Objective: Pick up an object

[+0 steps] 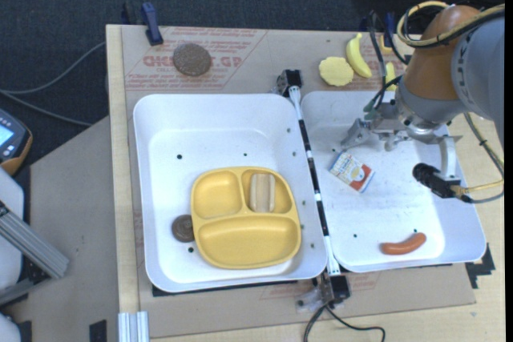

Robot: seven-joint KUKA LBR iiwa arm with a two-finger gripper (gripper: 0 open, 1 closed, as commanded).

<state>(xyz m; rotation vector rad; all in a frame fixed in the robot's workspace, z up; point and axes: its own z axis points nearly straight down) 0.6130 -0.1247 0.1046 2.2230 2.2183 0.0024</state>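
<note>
Nearest the lens, a toy sausage (402, 244) lies at the right bin's (461, 248) front: light, firm, slick and round, best pinched across its middle. Behind it a small carton (351, 171) lies flat, probably light card. Above that corner hangs the gripper (377, 132), jaws seemingly narrow and holding nothing. Smooth white floor, ample room.

Grey arm (473, 60) reaches in from the right, pincer (375, 130) pointing down.
</note>
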